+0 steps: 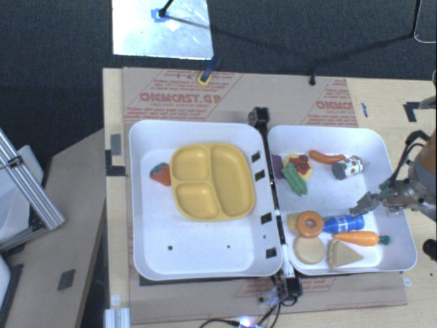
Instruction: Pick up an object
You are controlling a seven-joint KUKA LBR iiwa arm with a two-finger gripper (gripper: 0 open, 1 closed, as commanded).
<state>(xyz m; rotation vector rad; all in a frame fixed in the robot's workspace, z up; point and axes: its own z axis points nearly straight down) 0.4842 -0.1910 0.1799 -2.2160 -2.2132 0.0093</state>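
We are watching the pincer (364, 204), grip state unclear, hovering near the right bin's (392, 150) edge above a blue tube (343, 223).

Two white bins (147, 203) — one yellow divided plate (210, 181), one strawberry (161, 173) left; right, one donut (310, 223), one carrot (358, 238), one blue tube (343, 223), one sausage (328, 158).

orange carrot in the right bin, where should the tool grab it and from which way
Grip the carrot across its thick middle, coming straight down from above. It lies flat and lengthwise, green tip toward the bin wall. The blue tube sits close behind it and a wedge in front, so the gaps are tight.
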